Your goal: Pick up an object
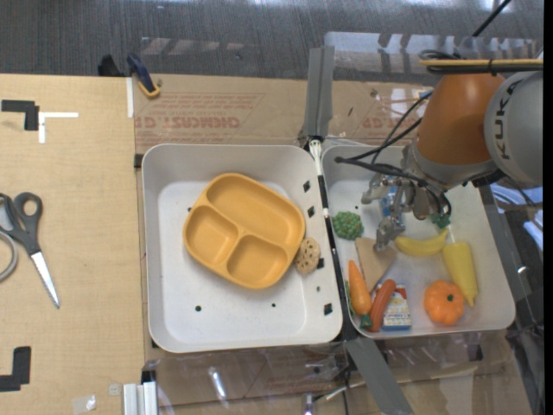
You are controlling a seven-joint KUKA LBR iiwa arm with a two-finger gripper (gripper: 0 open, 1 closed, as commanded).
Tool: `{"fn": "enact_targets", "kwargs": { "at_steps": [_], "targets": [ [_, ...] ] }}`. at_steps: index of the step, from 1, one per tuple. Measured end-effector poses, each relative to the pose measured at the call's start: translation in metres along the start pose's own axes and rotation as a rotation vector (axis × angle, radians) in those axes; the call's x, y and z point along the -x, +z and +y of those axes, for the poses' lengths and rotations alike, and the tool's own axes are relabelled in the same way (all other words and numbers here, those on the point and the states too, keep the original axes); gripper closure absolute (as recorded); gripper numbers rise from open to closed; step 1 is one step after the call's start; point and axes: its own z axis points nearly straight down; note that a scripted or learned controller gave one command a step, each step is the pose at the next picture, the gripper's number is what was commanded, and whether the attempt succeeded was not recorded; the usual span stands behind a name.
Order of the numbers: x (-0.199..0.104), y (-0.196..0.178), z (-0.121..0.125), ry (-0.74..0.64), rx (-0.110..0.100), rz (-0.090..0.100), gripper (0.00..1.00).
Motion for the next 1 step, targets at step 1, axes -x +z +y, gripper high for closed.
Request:
{"fn": "enact_targets", "kwargs": {
  "at_steps": [1],
  "targets": [
    [-0.0406,-0.0003,-0.0381,-0.206,-0.003,0.000,0.00]
  ]
}}
